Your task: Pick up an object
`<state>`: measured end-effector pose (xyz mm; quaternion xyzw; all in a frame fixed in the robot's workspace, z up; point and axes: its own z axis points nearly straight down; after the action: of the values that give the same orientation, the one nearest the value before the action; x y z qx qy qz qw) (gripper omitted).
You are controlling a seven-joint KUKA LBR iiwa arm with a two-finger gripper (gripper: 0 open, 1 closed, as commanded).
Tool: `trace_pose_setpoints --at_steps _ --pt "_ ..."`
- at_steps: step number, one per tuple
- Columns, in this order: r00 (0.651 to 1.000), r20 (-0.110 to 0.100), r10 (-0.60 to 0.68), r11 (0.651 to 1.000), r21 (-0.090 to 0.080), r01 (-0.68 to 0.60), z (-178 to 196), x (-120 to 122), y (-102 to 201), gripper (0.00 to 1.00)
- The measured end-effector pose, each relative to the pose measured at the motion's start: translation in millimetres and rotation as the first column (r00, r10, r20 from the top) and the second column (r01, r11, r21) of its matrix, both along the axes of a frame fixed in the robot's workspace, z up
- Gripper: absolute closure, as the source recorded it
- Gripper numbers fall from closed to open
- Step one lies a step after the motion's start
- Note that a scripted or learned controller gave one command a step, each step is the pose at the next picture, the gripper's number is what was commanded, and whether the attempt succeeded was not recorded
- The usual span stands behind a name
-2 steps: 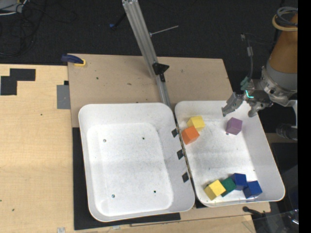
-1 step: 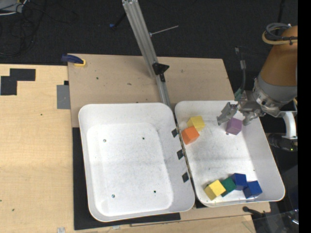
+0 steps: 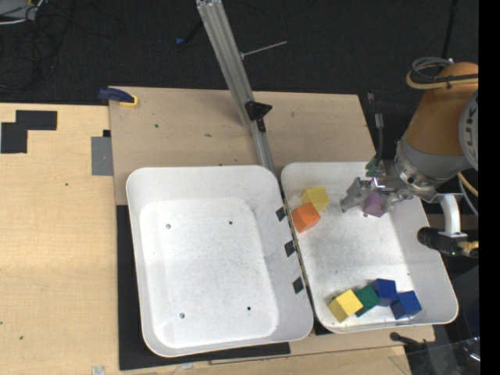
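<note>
Over the right bin on the wooden bench; pincer clasping a purple block

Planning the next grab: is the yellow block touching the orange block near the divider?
Touching. The camera view shows the yellow block and orange block corner to corner in the right bin, with no white floor visible between them.

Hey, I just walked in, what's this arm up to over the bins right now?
The grey and orange arm reaches in over the right bin, and its tool has a purple block at its fingers, seemingly gripped. A yellow block and an orange block sit near the divider; yellow, green and blue blocks cluster at the front.
</note>
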<state>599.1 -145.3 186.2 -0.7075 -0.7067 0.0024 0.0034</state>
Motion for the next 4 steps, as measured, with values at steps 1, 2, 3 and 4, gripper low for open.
trace_pose_setpoints --at_steps 1,2,3,4 --pt "1.000 0.000 -0.001 1.000 0.000 0.001 -46.7 -0.7 -6.2 0.00" --pt "1.000 0.004 -0.007 1.000 0.000 0.007 -33.8 0.0 -7.9 1.00" --pt "1.000 0.012 -0.002 1.000 -0.002 0.002 27.5 -5.1 -6.8 1.00" --pt "1.000 0.012 0.002 1.000 -0.003 -0.002 80.7 -4.2 -7.9 1.00"
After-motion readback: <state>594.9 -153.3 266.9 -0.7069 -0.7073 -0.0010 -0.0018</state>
